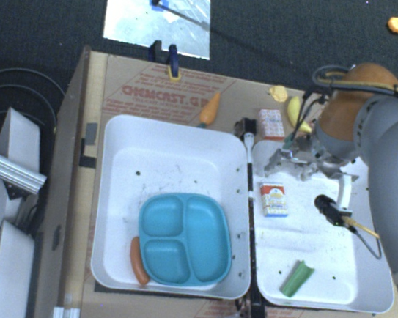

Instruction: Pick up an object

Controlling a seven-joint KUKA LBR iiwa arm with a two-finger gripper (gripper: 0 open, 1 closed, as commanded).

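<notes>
My gripper (pixel 288 162) hangs over the far left corner of the right bin (pixel 364 290), its grey arm reaching in from the right. Just in front of it a small red and white box (pixel 273 200) lies flat on the bin floor, apart from the gripper. A green stick-shaped piece (pixel 297 278) rests near the right bin's front edge. In the left bin (pixel 118 179) a blue divided plate (pixel 184 238) sits at the front, with an orange sausage (pixel 139 260) beside its left edge.
Behind the bins on the cardboard lie an orange carrot (pixel 209 109), a small pale box (pixel 271 122), a yellow banana (pixel 293 111) and a yellow scrap (pixel 278 93). A blue clamp (pixel 173 57) grips the board's far edge.
</notes>
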